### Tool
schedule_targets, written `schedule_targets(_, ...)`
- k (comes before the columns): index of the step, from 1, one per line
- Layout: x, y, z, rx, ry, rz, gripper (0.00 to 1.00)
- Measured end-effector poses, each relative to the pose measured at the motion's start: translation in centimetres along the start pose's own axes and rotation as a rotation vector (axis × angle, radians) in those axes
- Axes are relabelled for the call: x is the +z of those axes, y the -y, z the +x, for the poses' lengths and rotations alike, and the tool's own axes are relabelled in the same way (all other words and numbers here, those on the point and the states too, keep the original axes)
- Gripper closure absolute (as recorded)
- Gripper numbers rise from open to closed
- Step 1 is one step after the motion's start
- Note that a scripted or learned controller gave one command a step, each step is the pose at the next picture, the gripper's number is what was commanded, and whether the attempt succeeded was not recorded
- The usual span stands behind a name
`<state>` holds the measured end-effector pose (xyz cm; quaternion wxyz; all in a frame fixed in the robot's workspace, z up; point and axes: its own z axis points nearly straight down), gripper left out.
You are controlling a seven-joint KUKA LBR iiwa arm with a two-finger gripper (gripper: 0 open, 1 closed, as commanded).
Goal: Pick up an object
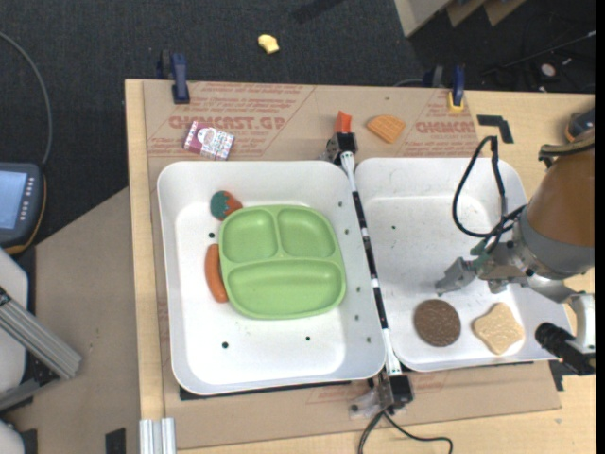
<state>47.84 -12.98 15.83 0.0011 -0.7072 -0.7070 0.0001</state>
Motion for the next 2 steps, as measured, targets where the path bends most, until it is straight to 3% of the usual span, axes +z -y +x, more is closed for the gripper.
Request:
schedule_targets(1, -0.3, -0.1, 2.3, -0.003, -0.001, -0.001, 0.0)
schedule_targets(2, 1.8, -3.3, -5.7, 0.005, 0.007, -0.005, 0.0)
